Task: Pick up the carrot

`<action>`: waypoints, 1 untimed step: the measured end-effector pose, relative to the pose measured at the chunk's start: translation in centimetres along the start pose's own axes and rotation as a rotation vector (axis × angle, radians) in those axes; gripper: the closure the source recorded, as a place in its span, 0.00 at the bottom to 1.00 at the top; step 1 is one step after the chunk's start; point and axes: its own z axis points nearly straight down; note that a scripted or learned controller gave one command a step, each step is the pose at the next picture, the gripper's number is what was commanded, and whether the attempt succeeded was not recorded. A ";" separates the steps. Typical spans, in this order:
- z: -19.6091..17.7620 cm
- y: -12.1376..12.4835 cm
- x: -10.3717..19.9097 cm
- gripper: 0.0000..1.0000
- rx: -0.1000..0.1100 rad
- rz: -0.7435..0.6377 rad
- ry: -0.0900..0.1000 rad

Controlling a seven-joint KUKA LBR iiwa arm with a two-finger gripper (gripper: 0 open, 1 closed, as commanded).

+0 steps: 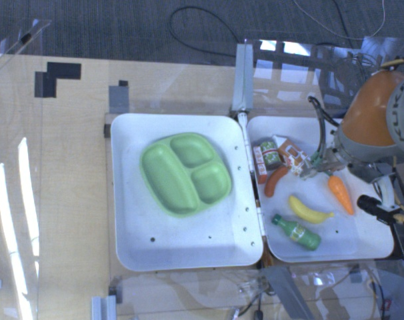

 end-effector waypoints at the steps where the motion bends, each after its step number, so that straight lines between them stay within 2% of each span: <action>1: 0.0 0.0 0.0 0.00 0.001 0.000 0.000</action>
